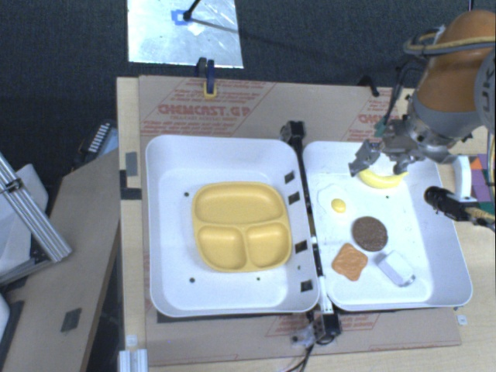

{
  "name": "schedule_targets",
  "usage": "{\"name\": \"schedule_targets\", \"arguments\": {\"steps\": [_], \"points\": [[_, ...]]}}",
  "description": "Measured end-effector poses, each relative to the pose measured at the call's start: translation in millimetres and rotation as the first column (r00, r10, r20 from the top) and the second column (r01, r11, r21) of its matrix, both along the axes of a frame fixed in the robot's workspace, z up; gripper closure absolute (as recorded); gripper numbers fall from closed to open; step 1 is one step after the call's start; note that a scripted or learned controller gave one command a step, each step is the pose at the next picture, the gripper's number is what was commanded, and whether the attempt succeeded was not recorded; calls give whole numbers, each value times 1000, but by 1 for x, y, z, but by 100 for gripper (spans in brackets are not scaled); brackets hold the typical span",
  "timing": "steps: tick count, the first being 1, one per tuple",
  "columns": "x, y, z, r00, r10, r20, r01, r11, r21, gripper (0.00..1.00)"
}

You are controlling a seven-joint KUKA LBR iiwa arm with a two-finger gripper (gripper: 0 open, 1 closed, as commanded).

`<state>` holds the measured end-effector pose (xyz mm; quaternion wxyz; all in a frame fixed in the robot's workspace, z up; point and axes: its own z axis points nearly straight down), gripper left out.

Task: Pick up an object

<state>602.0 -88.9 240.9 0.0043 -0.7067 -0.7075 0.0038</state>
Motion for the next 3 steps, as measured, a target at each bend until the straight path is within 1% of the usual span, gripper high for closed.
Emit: {"name": "schedule_targets", "arguments": {"steps": [1,3], "points": [[2,0,8,1000,2,13,-2,1000,-1,0],[-10,-12,-96,1000,0,13,0,1000,-1,0]]}}
